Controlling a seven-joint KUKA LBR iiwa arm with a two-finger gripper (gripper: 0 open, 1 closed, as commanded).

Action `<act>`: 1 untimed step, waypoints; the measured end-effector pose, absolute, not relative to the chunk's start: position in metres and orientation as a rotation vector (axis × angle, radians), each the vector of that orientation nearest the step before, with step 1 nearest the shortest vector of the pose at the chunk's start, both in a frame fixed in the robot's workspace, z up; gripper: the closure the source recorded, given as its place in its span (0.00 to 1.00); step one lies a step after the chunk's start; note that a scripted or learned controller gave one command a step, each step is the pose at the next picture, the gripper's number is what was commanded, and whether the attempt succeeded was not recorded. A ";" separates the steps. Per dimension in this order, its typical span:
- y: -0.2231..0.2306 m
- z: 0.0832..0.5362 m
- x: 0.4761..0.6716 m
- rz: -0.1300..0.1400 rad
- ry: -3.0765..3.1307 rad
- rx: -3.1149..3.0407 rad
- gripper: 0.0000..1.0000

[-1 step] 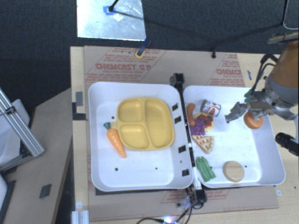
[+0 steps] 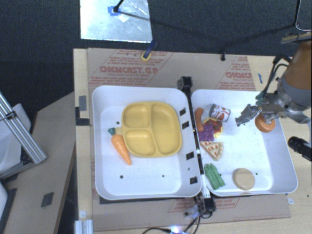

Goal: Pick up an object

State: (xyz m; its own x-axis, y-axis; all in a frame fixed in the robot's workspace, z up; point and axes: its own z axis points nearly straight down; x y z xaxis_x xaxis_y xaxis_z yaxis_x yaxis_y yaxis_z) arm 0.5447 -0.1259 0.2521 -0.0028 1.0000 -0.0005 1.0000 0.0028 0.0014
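Fingers of the grey two-finger gripper: you see dark prongs angled down and left over the right white bin, but you cannot tell how far apart they stand, and nothing shows between them. Just right of them lies a round orange toy fruit, partly covered by the wrist. Left of the gripper, near the bin's left wall, you find a small red-and-white toy can, a cluster of purple toy grapes, a slim orange-red toy sausage, and below these a triangular toy pizza slice. Lower in the same bin lie a bundle of green toy beans and a round beige toy bun, well apart from the gripper. The left white bin holds a yellow three-compartment plastic plate with an orange toy carrot just beside its left edge.
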 end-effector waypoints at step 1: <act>-0.122 0.190 0.546 -0.002 2.225 2.221 0.00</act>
